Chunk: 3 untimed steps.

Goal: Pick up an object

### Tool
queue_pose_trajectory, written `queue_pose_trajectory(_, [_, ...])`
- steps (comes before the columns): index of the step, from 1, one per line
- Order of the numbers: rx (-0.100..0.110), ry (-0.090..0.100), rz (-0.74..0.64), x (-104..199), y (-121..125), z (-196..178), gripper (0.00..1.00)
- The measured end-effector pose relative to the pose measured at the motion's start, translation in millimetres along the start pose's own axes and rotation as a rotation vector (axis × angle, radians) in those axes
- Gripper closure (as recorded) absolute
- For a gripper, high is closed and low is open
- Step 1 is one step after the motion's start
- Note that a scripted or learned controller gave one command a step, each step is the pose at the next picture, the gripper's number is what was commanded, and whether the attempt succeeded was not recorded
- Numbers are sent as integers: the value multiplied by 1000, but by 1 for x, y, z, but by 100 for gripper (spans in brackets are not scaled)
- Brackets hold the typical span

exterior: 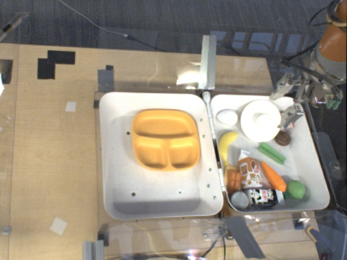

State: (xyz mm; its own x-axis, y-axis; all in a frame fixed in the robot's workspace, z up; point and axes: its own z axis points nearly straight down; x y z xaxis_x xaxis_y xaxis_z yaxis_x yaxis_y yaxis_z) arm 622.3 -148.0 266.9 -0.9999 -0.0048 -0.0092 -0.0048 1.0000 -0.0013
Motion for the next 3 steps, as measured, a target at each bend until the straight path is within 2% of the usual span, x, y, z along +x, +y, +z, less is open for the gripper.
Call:
queue_pose_trajectory(1, [1, -2, 51, 69, 11, 163, 0])
queue_pose_trajectory(2, [1, -3, 69, -37, 27, 178, 0])
queue_pose_trajectory(3, [5, -5, 31, 2, -41, 127, 0])
